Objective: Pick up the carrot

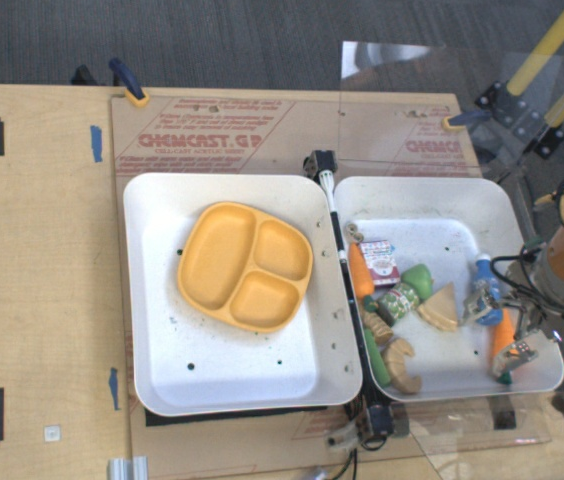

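Right bin [482, 203]: gripper [499, 336] sits near the bin's right edge, toward the front-right corner. An orange carrot [503, 340] w/ green tip stands upright-ish betw. the fingers, i.e. pincer closed on it. A second orange carrot-like item [361, 268] lies along the bin's left wall, next to a small carton [380, 260], green pepper [408, 290] & bread wedge [441, 310]. Left bin [147, 298]: yellow 3-compartment plate [244, 266] approx. center.

Yellow tray [245, 266]: smooth matt plastic. White bins [152, 298]: glossy plastic. Bench [32, 268]: matt wood.
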`<action>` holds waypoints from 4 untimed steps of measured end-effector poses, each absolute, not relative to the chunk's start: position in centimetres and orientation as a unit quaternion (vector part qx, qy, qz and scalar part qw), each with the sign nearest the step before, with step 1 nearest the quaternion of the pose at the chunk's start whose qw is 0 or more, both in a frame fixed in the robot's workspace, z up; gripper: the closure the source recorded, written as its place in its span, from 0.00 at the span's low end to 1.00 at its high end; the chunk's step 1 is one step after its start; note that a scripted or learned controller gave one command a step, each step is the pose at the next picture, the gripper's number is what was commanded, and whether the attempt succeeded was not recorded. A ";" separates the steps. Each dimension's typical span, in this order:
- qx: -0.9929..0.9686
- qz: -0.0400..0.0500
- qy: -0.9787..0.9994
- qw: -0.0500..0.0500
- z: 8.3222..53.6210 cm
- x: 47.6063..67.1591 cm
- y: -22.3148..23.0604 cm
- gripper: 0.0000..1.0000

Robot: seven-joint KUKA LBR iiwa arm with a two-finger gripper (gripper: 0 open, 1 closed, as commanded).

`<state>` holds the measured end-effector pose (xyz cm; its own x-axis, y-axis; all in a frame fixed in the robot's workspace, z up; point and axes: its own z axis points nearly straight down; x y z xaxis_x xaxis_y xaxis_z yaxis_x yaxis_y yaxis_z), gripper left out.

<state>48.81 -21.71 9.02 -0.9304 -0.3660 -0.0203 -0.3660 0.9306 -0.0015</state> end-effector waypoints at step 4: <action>-0.393 0.000 0.919 0.013 10.1 49.7 -21.3 0.00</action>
<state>49.67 -21.32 10.14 -0.6906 -0.7228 -0.0241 -0.7228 0.6909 -0.0109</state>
